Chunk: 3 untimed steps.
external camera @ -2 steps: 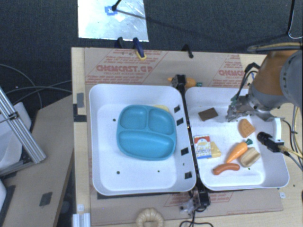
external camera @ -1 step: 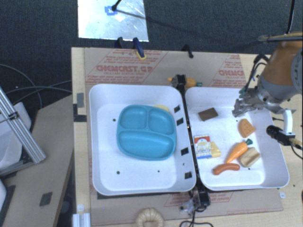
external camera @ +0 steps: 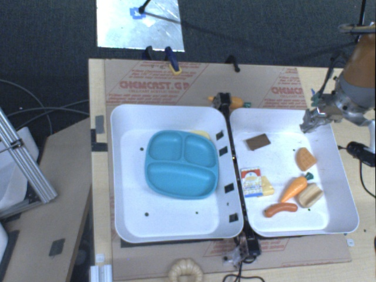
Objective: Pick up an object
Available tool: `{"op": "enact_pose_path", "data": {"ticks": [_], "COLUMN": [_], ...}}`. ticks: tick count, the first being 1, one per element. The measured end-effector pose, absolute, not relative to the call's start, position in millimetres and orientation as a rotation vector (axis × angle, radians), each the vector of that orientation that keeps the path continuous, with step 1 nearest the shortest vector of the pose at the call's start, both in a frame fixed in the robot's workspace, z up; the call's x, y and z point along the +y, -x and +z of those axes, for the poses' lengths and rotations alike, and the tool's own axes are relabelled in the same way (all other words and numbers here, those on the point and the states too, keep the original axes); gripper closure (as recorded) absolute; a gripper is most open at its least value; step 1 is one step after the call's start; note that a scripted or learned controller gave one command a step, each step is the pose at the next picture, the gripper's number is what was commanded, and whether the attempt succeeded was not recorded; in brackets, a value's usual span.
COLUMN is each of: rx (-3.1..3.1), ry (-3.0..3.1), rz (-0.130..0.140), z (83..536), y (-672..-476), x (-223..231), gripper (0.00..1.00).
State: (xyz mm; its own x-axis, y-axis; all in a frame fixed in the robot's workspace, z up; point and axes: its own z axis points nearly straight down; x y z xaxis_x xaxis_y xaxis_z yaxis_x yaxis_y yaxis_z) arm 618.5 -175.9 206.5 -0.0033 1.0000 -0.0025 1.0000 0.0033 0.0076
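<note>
Gripper (external camera: pixel 311 122) at the right bin's (external camera: pixel 335 157) upper right rim, finger state impossible to tell; nearest object, orange bread piece (external camera: pixel 305 158), just toward six o'clock, long axis roughly vertical.

The bench (external camera: pixel 194 78) filled mid-frame, cardboard-topped, and on it sat two white bins: left bin (external camera: pixel 126 175), right bin (external camera: pixel 338 181), edges touching.

A: Where is there room?
B: The right bin (external camera: pixel 329 157) has bare floor at its top middle.
A: What's in the way?
B: The carrot (external camera: pixel 294 187), sausage (external camera: pixel 281 209) and bread roll (external camera: pixel 309 195) crowd together.
</note>
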Motion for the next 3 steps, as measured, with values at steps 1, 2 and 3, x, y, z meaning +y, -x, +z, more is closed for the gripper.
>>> {"op": "enact_pose_path", "data": {"ticks": [1,2,3], "rx": [2.223,2.23,2.23], "ry": [-2.215,-2.209,-2.212], "rz": [0.004,0.005,0.002], "z": [225.9,231.8,232.5], "y": [-619.5,-635.9,-633.4], "x": [-176.0,-120.8,-75.7], "gripper": [1.0,1.0,1.0]}}
